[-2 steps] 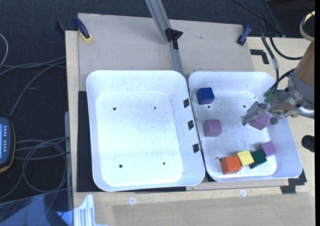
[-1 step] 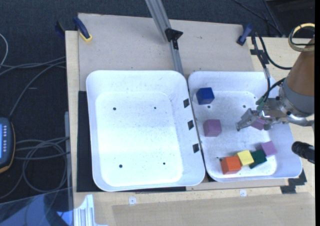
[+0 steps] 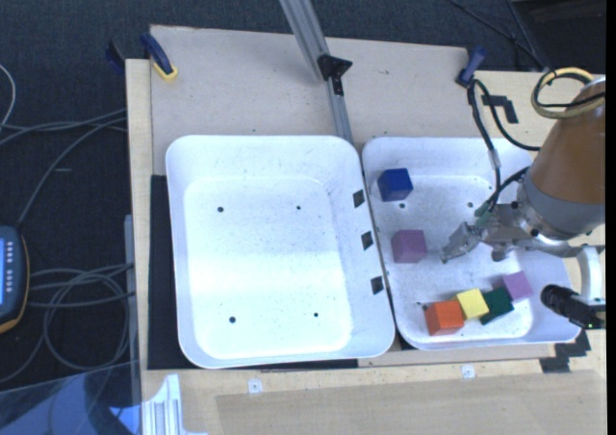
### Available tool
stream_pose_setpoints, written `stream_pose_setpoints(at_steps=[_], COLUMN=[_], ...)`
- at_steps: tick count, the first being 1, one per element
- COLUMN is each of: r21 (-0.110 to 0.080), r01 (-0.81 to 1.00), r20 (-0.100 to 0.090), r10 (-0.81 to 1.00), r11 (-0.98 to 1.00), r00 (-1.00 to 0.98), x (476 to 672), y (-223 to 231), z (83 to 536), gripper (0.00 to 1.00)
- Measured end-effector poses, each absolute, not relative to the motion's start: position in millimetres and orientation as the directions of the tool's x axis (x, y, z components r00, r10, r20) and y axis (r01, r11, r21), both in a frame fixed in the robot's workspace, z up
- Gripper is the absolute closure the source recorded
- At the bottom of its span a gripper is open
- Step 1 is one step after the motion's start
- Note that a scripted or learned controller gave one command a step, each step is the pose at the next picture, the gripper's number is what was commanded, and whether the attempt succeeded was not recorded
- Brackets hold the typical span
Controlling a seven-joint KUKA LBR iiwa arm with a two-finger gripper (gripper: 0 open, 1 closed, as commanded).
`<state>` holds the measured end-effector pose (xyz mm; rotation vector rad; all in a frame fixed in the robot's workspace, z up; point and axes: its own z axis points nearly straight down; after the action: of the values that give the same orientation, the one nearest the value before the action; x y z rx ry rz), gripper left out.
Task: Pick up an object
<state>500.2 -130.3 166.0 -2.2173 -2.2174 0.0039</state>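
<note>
Blocks, six in all, lie in the right bin (image 3: pixel 423 149). Order below runs largest to smallest.

Bench (image 3: pixel 250 87): tan board, clamps at the far corners, dark carpet and loose cables round it. A grey metal strut (image 3: pixel 306 24) slants down from the top of the view and ends near the seam between the bins.

Left bin (image 3: pixel 260 250): white, shallow, speckled, with four small dark dots on its floor.

Right bin: same make, touching the left bin along a shared edge with three small black clips.

Arm (image 3: pixel 573 168): enters from the right, orange band above a grey wrist, hanging over the right side of the right bin. A black cable runs from the far clamp down to the wrist. The arm's body covers the bin's right wall.

Gripper (image 3: pixel 462 243): grey fingers point left and down over the middle of the right bin, just right of the purple block (image 3: pixel 409 245). Nothing is seen between the fingers; how wide they stand I cannot tell.

Blocks:
- blue block (image 3: pixel 395 184), near the far left of the right bin, well apart from the rest.
- purple block, mid-bin, closest to the gripper tips, not touching them.
- orange block (image 3: pixel 444 317), yellow block (image 3: pixel 473 304), green block (image 3: pixel 497 303): a tight row at the near edge, each touching the next.
- pale violet block (image 3: pixel 517 285), just behind the green one, beneath the wrist.

Black fitting (image 3: pixel 568 306) juts out by the bin's near right corner.
</note>
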Motion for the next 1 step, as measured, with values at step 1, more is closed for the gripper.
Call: stream_pose_setpoints(at_steps=[1], r21=[0.002], r01=[1.000], r20=[0.001], r10=[1.000], r11=[0.001], r00=[-0.001], x=[502.1], y=[-130.5], z=[179.5], gripper=[1.00])
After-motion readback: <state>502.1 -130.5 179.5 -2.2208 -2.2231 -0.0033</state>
